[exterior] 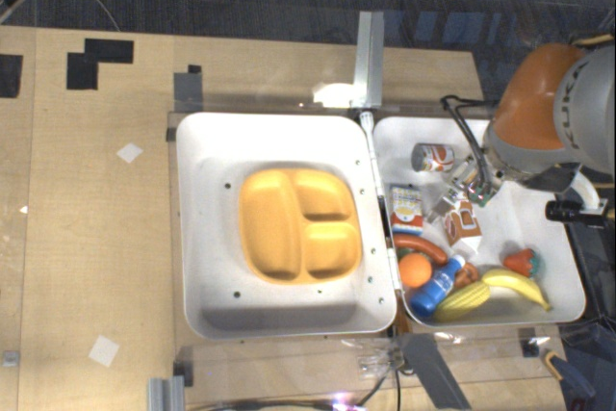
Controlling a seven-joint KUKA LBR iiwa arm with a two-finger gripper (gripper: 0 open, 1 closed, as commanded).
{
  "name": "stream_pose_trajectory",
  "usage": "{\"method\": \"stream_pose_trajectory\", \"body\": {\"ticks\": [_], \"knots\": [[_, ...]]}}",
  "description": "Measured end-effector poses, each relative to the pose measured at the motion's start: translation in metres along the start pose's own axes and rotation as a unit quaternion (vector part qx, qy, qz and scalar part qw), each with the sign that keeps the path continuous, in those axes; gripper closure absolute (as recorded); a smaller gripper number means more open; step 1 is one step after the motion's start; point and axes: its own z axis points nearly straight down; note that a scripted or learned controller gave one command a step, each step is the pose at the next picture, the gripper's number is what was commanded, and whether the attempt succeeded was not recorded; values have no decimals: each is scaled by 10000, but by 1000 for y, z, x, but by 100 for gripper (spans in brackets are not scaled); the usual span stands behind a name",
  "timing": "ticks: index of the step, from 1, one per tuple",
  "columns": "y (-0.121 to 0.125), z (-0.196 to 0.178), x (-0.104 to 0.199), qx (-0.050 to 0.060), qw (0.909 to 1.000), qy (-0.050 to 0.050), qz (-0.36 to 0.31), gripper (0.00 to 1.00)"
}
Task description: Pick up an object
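My hand (469, 191) looks like bare metal, dull shine. Orange band (535, 101) above my wrist: smooth, glossy plastic. Both bins, left bin (207, 207) and right bin (558, 245), smooth white plastic, soft sheen. Yellow divided tray (296, 223) matt plastic. Banana (491, 289) and blue bottle (438, 286) glossy plastic. Small can (433, 157) shiny metal. Surface (87, 236) pale matt wood. Upright post (370, 58) brushed metal.

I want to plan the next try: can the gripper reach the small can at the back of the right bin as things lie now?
Probably yes. The can lies by itself near the back wall of the right bin, with nothing on top of it. The gripper hangs just beside it, over the same bin.
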Motion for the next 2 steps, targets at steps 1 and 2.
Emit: {"method": "stream_pose_trajectory", "body": {"ticks": [1, 2], "knots": [[-3, 0, 11, 0, 9995, -8, -313, 0], [-5, -1, 27, -1, 9990, -10, -439, 0]]}}
